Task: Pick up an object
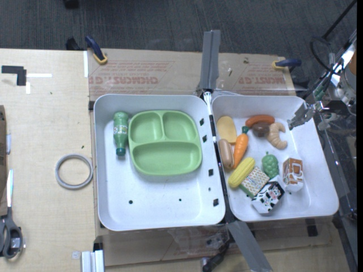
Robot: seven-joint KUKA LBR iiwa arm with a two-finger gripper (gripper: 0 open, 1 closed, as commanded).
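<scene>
The right bin (pixel 317 174) holds several toy foods: a yellow slice (pixel 227 129), a sausage (pixel 226 153), a carrot (pixel 241 146), a red hot dog (pixel 260 119), a brown mushroom (pixel 260 131), a tan croissant (pixel 278 136), a corn cob (pixel 241 171), a green bunch (pixel 270 164), a cracker (pixel 255 180), a cow-pattern carton (pixel 267 197) and an orange-white carton (pixel 292 173). My gripper (pixel 299 118) hangs over the bin's upper right corner, right of the croissant and apart from it. Nothing is seen in it.
The left bin (pixel 159 208) holds a green divided plate (pixel 165 142) and a green bottle (pixel 120 132). On the bench to the left lie a tape ring (pixel 74 170) and scissors (pixel 11 234). A grey post (pixel 210 58) rises behind the bins' shared wall.
</scene>
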